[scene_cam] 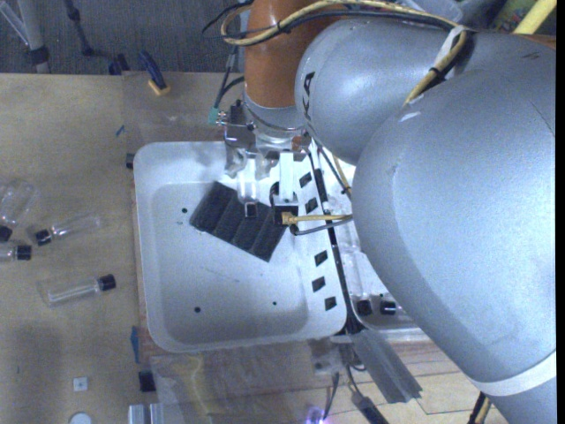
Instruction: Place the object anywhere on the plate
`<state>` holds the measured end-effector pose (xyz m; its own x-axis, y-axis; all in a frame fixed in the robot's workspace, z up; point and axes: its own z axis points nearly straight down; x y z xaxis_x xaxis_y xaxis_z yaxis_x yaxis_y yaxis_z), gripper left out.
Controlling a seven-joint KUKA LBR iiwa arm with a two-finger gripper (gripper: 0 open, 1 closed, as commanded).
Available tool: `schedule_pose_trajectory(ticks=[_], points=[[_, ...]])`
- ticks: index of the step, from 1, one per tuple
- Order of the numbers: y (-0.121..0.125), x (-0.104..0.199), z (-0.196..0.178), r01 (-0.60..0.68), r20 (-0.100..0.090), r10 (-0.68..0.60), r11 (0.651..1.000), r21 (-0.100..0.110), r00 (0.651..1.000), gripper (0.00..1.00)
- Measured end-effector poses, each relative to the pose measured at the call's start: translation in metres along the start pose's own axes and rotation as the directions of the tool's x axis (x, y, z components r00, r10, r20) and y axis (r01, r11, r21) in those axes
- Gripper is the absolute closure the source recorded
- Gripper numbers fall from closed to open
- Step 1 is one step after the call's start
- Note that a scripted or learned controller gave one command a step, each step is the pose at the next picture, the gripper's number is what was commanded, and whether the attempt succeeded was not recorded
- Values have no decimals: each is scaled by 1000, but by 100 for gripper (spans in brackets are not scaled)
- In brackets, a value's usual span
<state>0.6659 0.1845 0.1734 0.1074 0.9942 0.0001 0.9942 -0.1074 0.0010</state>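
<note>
Gripper hung over the white bin's far-right part, fingertips touching the dark ribbed object on the bin floor; jaws narrow, object beneath, not between them.

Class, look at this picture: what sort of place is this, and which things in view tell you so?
Most likely a robotics lab or test bench. A large grey robot arm reaches over a shallow white bin holding a dark ribbed plate, and small clear vials with black caps lie scattered on the wooden bench.
</note>
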Motion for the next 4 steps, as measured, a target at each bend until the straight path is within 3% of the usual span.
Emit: schedule_pose_trajectory(ticks=[1, 2, 3, 4], points=[[-4, 41, -26, 430, 1, -430, 903, -3, 903, 100], [-2, 32, -122, 306, 0, -306, 952, -2, 952, 100], [-1, 18, -238, -173, 0, 173, 985, -1, 985, 100], [-4, 41, -261, -503, 0, 503, 864, -1, 864, 100]])
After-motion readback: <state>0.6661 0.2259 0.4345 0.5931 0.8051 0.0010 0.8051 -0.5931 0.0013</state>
